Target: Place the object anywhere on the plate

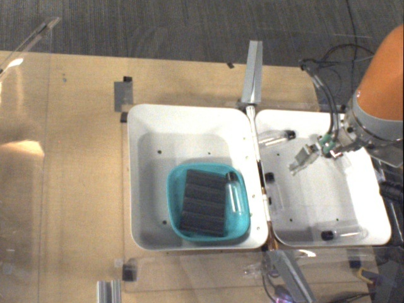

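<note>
End effector (303, 157) hangs over the right bin (328, 232), grip state unclear; teal plate (177, 223) lies leftward, holding a black ridged block (203, 202).

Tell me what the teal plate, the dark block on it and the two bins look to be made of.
The teal plate looks like glossy translucent plastic: its rim shines and lets light through. The dark ribbed block on it looks matte, perhaps foam or rubber; its ridges give no glare. The left bin and right bin look like smooth white moulded plastic with rounded corners and a soft sheen.
</note>
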`<state>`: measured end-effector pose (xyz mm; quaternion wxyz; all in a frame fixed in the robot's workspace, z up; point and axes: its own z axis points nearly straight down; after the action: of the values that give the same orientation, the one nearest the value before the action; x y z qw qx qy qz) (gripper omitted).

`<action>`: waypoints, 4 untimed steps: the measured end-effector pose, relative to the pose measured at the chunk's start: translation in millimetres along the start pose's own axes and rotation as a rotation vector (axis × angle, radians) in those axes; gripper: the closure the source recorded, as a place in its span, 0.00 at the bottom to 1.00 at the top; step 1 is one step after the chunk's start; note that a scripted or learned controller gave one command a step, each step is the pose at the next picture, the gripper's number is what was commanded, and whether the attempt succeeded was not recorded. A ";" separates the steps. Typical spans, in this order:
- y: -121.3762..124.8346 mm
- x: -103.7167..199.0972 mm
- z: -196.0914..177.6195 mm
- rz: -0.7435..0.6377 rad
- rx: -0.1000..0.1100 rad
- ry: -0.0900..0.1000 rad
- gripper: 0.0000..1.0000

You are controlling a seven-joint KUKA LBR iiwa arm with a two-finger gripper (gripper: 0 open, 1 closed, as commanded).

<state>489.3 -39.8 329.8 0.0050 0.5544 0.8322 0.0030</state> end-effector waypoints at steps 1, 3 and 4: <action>-23.1 -57.2 -108.3 0.119 -0.003 -0.004 0.00; -46.0 -120.2 -120.3 0.103 -0.009 -0.013 1.00; 47.6 -167.2 -106.0 -0.137 0.001 -0.004 1.00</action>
<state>596.4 -175.7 437.1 0.0066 0.4962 0.8682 0.0013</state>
